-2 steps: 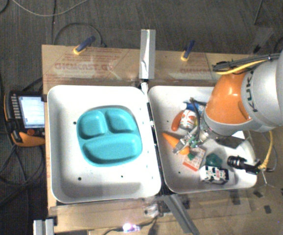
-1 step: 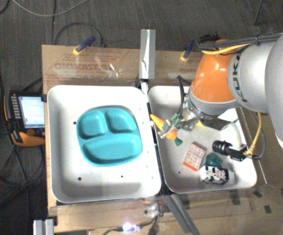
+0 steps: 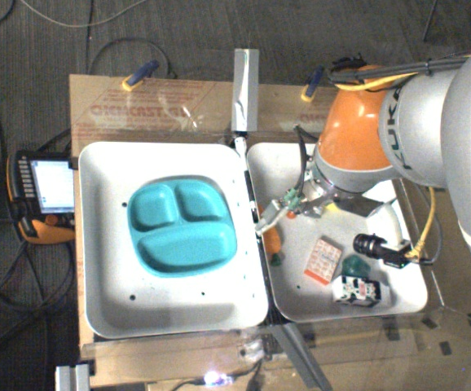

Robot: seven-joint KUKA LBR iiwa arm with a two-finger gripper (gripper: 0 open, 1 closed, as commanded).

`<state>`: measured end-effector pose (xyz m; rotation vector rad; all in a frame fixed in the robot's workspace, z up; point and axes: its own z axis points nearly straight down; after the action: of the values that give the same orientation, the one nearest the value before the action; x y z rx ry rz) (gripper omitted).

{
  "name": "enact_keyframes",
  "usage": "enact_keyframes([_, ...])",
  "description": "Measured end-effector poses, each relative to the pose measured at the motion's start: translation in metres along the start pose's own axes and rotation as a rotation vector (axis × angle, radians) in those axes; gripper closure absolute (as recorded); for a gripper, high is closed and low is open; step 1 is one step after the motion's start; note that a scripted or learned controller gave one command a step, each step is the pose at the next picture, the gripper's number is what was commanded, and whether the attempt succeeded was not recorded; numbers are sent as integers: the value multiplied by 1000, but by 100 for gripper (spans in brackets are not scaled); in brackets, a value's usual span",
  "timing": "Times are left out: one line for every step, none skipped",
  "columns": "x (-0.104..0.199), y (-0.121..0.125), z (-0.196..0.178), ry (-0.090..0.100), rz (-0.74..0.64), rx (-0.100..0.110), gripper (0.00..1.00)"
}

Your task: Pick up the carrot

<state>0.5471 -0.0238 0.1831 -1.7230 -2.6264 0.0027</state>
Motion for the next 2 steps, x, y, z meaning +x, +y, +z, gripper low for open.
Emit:
enact_keyframes([-37,-71,0,0,16,2,0])
enact_keyframes([-58,-70,89,-11,262,-21,0])
